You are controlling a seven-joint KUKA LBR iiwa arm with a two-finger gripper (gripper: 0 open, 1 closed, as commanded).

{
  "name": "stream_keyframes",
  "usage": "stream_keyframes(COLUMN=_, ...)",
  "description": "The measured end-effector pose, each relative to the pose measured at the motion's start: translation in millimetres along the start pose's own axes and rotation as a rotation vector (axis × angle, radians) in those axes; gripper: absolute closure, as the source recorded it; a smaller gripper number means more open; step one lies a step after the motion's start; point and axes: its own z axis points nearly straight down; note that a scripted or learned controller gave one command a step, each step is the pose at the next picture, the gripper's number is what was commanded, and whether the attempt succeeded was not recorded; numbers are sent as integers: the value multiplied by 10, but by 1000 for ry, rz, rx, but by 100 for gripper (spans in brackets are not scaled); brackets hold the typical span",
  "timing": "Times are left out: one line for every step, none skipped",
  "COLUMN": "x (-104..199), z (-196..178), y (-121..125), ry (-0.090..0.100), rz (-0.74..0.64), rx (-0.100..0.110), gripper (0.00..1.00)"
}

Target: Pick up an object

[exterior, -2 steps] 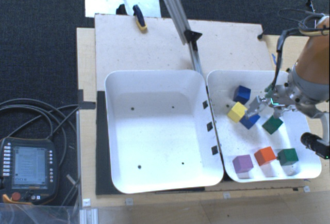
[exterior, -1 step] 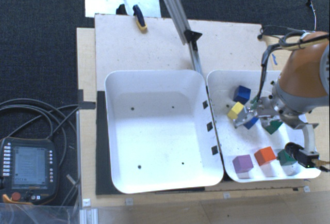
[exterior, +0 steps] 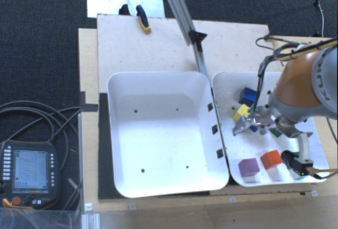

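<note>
My gripper [exterior: 246, 123] hangs low over the left part of the right bin [exterior: 224, 85], on the grey arm with the orange band [exterior: 296, 83] that reaches in from the right. A yellow block [exterior: 242, 111] lies right beside the gripper's metal tip, and a blue block [exterior: 247, 95] sits just behind it. Toward the bin's front lie a purple block [exterior: 249, 167] and an orange block [exterior: 271, 159]. A small green piece [exterior: 275, 131] peeks out under the wrist.
The left bin [exterior: 113, 117] adjoins the right one, with black clips along the shared wall. A slanted metal rod [exterior: 179, 6] crosses the board behind the bins. A teach pendant [exterior: 29, 172] and cables lie at the far left.
</note>
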Motion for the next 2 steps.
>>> stream_keyframes(x=3, z=324, y=2, ry=0, rz=0, rx=-2, gripper=0)
stream_keyframes(x=-7, z=197, y=15, ry=-2, rz=-1, rx=-7, gripper=100)
